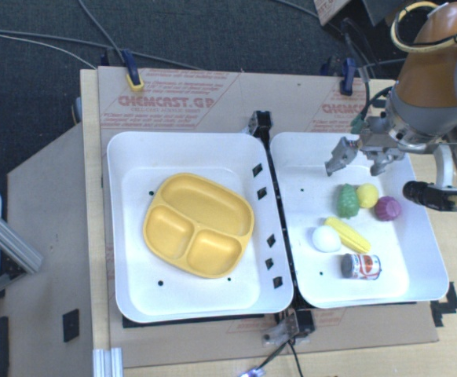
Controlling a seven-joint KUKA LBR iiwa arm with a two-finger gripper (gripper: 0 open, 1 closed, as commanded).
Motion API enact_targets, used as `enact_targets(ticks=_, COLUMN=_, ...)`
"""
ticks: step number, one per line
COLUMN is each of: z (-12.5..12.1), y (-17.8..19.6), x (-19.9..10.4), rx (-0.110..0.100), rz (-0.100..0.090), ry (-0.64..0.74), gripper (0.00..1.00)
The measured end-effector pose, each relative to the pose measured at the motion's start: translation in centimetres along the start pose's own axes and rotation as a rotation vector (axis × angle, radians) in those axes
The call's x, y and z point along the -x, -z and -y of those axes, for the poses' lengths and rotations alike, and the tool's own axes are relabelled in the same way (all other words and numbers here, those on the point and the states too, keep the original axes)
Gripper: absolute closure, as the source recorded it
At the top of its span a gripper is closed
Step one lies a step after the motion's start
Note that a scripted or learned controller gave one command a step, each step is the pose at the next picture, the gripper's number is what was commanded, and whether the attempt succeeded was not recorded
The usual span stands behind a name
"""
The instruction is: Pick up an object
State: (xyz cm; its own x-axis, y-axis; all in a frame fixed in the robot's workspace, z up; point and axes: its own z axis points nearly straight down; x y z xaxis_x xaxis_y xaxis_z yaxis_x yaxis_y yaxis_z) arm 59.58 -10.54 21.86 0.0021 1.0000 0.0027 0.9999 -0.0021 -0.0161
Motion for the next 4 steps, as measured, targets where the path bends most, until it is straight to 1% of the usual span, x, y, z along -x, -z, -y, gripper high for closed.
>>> enact_targets(ticks=1, z=-0.3, y=0.8, x=0.0, rx=0.014, rz=0.001, ry=0.002, gripper=0.00)
enact_targets(ticks=2, z=0.3, y=-5.3, x=0.3, rx=0.008, rz=0.000, ry=0.001, gripper=0.00)
enact_targets(ticks=3, z=0.4, y=-11.0, x=1.2, rx=0.018, rz=0.005, ry=0.000, gripper=0.00)
enact_targets(ticks=4, z=0.4, y=-13.5, x=1.2, rx=0.011, rz=0.001, ry=0.002, gripper=0.00)
